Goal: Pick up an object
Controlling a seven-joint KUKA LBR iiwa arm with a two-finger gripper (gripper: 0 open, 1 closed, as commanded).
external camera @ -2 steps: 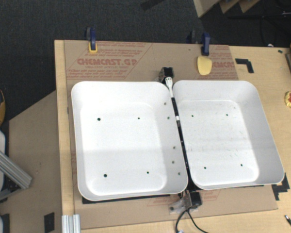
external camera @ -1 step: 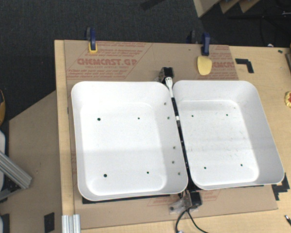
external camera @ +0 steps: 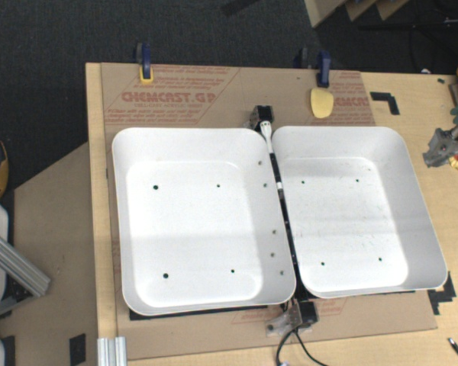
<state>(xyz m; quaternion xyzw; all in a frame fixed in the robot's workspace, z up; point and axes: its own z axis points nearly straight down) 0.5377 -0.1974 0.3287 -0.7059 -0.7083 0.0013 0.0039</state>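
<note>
Camera view, single frame.

Two white bins sit side by side on the surface: left bin and right bin, rims touching or very nearly so along the middle. Each floor carries four small dark dots, roughly at the corners of a rectangle. The right bin's floor looks faintly scuffed (grey streaks near its middle).

A thin black strip runs along the seam between the bins, from a small black-and-white fitting at the far end to a black connector at the near end. A dark cable leaves the connector towards the bottom edge.

Under the bins lies a brown board, printed in red "CHEMCAST GP". Two blue clamps hold its far edge: one on the left, one on the right. Just below the right clamp is a pale yellow pad, lying on the board and clear of the right bin's rim.

Black L-shaped marks: one by the right bin's far corner, another by its near corner.

Off the board: dark carpet, and an aluminium rail at lower left.

Tool: apart or together, cannot tell. Object for the pick: cannot tell where it lies.
</note>
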